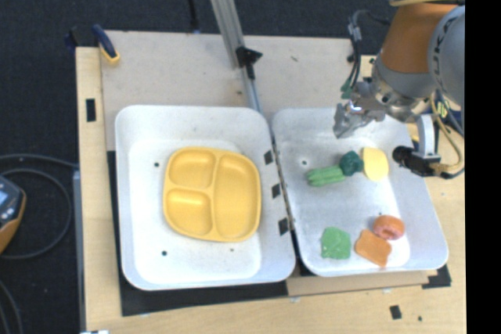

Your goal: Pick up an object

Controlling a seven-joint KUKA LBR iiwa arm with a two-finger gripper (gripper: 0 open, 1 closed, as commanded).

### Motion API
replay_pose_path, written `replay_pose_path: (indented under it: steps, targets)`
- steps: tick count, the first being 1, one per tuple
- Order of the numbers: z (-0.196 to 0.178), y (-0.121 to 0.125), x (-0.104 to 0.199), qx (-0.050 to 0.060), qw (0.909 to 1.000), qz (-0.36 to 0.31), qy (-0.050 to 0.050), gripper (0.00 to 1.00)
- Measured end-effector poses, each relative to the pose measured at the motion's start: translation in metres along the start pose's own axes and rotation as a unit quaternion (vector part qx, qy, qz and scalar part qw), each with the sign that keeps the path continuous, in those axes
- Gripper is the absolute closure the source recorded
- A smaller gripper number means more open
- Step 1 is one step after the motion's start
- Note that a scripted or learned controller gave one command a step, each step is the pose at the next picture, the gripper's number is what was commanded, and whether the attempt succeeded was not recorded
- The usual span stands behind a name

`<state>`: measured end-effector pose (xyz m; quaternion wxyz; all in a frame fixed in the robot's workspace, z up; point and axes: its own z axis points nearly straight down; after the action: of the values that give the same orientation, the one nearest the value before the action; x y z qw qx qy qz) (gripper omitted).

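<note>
**Ana:** Jaws, are they spread or closed? I cannot tell from this slant. The gripper (348, 121) hangs over the right bin (309, 133), up and a little left of the yellow toy (376, 164), with nothing visibly in its grasp.

**Ben:** Agreed, it's too small to read. Which object would you go for?

**Ana:** The green broccoli toy (335, 170). It lies flat, immediately left of the yellow toy, with its dark head touching or nearly touching that piece and its paler stalk pointing away to the left.

**Ben:** How do you think it handles?

**Ana:** It looks like play food, so I'd guess it is light and fairly stiff, not fragile, with a smooth skin that could slip. A thing this light may skid on the bin floor if it gets nudged.

**Ben:** So where should it be gripped?

**Ana:** Across the stalk, on the side far from the yellow toy. The stalk is narrow and even there, with bare floor on both sides. At the head, the yellow toy crowds the approach.

**Ben:** And the other pieces?

**Ana:** The green lump (336, 243), orange block (373, 247) and red piece (388, 227) sit well below the yellow toy, clustered together, which makes them harder to pick singly.
</note>
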<state>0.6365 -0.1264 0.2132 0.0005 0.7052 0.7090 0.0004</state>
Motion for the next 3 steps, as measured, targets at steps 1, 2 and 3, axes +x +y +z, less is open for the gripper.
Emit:
replay_pose_path:
  steps: [1,2,3]
  targets:
    - [-0.001,-0.019,0.048,0.001,1.0000,0.000,0.000,1.00]
    - [-0.001,-0.035,0.105,0.001,1.0000,-0.001,0.001,1.00]
    - [0.002,-0.043,0.154,0.001,1.0000,-0.001,0.001,1.00]
